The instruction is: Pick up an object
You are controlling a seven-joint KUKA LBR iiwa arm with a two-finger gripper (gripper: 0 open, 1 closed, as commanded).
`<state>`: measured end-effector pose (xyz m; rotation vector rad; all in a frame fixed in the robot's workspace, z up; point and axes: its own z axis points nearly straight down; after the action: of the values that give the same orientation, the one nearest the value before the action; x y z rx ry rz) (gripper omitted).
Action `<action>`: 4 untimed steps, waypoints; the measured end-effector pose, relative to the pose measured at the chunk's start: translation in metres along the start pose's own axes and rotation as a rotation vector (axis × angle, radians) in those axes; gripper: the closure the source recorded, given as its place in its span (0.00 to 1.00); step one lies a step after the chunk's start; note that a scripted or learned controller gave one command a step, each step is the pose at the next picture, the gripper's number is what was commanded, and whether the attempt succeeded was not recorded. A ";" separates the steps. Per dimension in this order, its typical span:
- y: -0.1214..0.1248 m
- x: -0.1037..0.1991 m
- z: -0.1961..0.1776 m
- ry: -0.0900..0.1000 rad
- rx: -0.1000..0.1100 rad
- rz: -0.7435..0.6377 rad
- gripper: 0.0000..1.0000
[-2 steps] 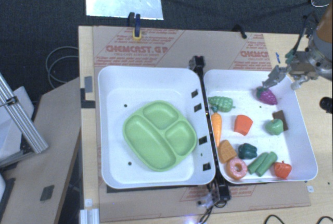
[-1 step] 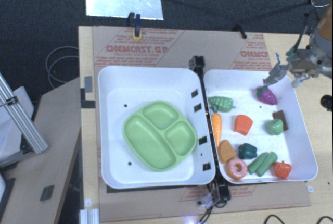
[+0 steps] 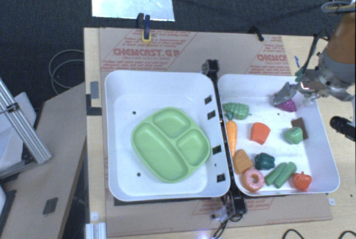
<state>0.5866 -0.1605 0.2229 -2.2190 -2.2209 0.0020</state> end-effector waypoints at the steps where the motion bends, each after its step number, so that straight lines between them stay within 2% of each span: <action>1: -0.007 0.007 0.056 0.000 -0.001 -0.001 0.00; 3: 0.000 0.009 0.140 0.000 -0.001 0.000 0.00; 4: 0.001 0.009 0.127 -0.001 -0.006 -0.001 1.00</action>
<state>0.5872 -0.1518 0.0955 -2.2219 -2.2249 -0.0032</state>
